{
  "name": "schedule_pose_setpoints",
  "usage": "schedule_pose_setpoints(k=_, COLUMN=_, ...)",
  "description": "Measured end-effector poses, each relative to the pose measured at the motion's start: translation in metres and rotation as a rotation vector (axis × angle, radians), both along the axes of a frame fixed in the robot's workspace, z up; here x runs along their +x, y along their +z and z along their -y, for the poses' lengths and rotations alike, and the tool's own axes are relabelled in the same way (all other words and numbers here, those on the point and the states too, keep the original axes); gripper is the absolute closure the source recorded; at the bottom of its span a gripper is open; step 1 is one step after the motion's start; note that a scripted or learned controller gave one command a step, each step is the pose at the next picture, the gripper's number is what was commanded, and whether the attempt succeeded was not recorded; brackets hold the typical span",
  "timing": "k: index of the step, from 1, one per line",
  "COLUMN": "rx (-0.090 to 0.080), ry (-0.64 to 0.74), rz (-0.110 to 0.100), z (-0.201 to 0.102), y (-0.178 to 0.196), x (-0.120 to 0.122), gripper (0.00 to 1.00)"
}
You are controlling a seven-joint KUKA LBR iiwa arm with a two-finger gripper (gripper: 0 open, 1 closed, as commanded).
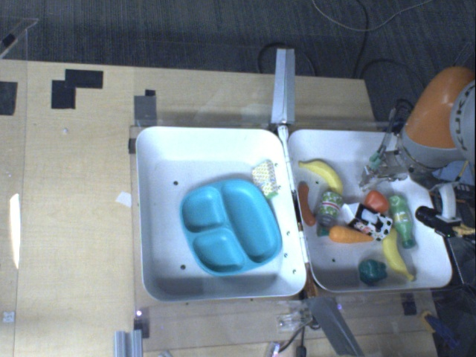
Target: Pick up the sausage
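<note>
Sausage lies left of bottle.

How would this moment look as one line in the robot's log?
sausage: in right bin, by left wall, untouched | gripper: above bin's far right

The tabletop is pale wood. Two white bins sit on it side by side, touching in the middle. The left bin is a bit bigger than the right bin. A grey metal bar lies on the wood behind them, where they meet. Black patches mark the wood at the far left.
</note>
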State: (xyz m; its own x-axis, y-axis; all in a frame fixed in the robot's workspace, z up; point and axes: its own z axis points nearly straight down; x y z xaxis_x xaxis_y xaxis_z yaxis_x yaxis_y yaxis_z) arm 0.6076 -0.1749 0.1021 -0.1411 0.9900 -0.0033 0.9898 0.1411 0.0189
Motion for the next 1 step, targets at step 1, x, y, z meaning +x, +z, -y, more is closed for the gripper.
schedule_pose_setpoints(k=1, rx=0.000, ry=0.000, rz=0.000, z=0.0000, y=0.0000, x=0.0000, gripper=0.00)
